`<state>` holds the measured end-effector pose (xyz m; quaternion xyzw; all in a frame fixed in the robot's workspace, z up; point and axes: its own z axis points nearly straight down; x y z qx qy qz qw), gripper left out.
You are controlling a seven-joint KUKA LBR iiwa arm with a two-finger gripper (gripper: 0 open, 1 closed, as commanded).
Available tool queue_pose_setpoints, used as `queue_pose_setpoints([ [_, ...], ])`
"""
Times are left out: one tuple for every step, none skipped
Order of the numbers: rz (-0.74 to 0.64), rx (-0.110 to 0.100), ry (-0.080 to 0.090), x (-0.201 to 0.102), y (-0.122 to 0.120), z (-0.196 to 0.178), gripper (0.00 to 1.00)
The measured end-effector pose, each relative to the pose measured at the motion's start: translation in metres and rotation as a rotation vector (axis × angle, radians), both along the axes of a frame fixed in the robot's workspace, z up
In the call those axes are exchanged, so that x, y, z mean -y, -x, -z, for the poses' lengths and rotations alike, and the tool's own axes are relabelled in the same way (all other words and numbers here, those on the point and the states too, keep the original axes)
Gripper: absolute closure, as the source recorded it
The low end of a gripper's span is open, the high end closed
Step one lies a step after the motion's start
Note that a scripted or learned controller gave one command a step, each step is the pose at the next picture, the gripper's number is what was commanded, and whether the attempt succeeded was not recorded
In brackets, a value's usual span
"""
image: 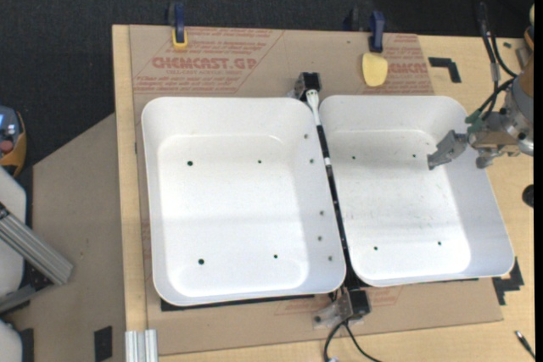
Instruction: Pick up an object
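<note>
My gripper (445, 152) hangs over the right part of the right white bin (475, 267), close to its right wall, with the arm's wrist (501, 131) coming in from the right edge. I see nothing held in it. A small pale yellow object (374, 69) lies on the brown board behind the right bin, outside it and well to the left of the gripper. The left white bin (161, 182) shows bare white floor with a few dark dots.
Both bins rest on a brown board (254, 55) clamped at the back by two blue clamps (177, 14) (376, 23). A black strip with a connector (309, 85) runs between the bins. Cables (492, 38) hang near the arm at the right.
</note>
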<state>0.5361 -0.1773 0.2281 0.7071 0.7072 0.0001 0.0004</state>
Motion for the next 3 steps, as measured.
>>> queue_pose_setpoints([
  [-0.001, 0.003, 0.001, 0.0, -0.001, -0.011, 1.0],
  [-0.013, -0.003, -0.007, -0.122, -0.027, 0.008, 1.0],
  [-0.009, 0.016, -0.003, -0.175, -0.005, -0.128, 1.0],
])
